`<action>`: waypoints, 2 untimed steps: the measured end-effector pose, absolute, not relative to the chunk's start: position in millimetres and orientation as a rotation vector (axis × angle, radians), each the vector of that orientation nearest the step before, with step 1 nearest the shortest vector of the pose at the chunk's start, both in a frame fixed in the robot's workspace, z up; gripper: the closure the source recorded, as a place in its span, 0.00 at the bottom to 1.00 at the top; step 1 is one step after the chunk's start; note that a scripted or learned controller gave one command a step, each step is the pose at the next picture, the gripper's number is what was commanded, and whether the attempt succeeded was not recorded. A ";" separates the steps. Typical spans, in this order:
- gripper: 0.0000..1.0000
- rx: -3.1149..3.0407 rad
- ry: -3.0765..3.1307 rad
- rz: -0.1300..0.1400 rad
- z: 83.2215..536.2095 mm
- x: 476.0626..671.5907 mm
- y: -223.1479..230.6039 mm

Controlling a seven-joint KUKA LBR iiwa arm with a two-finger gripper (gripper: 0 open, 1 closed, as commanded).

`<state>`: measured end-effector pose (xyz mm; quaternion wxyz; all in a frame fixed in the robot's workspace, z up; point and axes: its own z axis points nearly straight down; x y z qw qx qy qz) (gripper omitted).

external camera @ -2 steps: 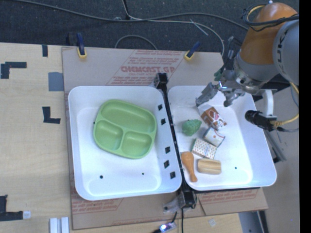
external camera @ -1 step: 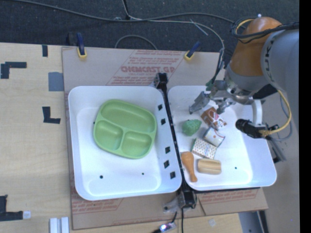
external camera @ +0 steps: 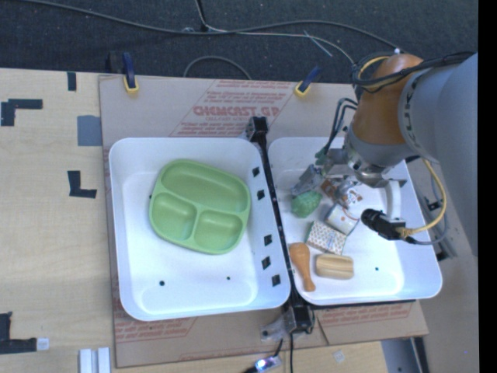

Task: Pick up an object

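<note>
Overhead, the grey arm (external camera: 435, 107) enters from the right, its orange band (external camera: 384, 103) bent above the wrist, and reaches down into the right bin (external camera: 415, 286). The gripper (external camera: 330, 181) sits low at the bin's upper middle, among a cluster of objects; whether its fingers are spread or pressed together cannot be told at this angle, and nothing is seen pinched between them.

Just below and left of the gripper lies a green lumpy object (external camera: 306, 203). A small white box with red marks (external camera: 342, 217) lies beside it, and a patterned packet (external camera: 327, 238) just below that. Nearer the front rim rest a tan wooden block (external camera: 335, 266) and an orange spatula-like piece (external camera: 300, 264), close together.

The left bin (external camera: 132, 286) holds a green divided tray (external camera: 200, 206), lying flat.

Red print on the brown board (external camera: 225, 107) behind the bins appears to read "CHEMCAST GP"; the smaller lines are illegible.
</note>
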<state>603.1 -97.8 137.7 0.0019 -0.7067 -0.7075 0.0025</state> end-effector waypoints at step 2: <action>1.00 -2.220 -2.226 -0.004 195.8 608.5 -88.4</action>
